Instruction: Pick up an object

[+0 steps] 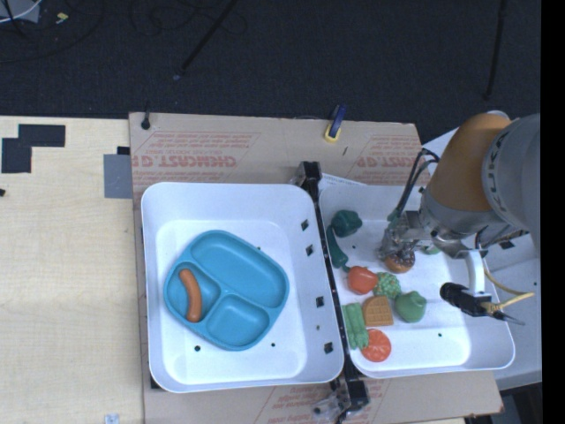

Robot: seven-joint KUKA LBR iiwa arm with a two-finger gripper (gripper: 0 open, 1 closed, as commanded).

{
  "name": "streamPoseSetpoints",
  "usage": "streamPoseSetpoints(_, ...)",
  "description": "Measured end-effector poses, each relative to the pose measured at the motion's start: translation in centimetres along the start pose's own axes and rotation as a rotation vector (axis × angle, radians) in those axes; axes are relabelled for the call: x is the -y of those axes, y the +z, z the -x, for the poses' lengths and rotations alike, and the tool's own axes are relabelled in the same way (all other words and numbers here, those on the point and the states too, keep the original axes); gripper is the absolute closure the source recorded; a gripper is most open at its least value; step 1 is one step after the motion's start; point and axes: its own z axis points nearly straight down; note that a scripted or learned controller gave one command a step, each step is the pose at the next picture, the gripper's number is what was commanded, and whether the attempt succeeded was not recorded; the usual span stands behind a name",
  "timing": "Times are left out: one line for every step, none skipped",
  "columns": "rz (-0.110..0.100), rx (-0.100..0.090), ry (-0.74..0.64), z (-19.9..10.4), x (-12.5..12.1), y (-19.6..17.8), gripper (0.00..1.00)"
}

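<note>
Under the gripper [399, 247], whose grip state I cannot tell, a brown toy [400, 261] lies in the right bin [494, 347]; descend straight over it, avoiding the tomato [361, 279] just beside.

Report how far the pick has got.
Done: the hand is down in the right bin, over a small brown item near the red-orange piece. In hand: nothing that can be confirmed; the grip is hidden. Left: grasp and lift. The blue tray in the left bin holds a sausage.
</note>
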Motion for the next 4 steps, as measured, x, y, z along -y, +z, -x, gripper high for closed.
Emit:
streamPoseSetpoints(-0.01, -0.009, -0.01, 0.0, -0.3, -6.3, 1.0)
streamPoseSetpoints(-0.01, -0.009, -0.009, 0.6, 0.2, -12.3, 1.0)
streamPoseSetpoints(-0.015, -0.01, -0.01, 0.6, 0.2, -12.3, 1.0)
streamPoseSetpoints(-0.019, -0.012, -0.016, -4.6, 2.1, -11.3, 1.0)
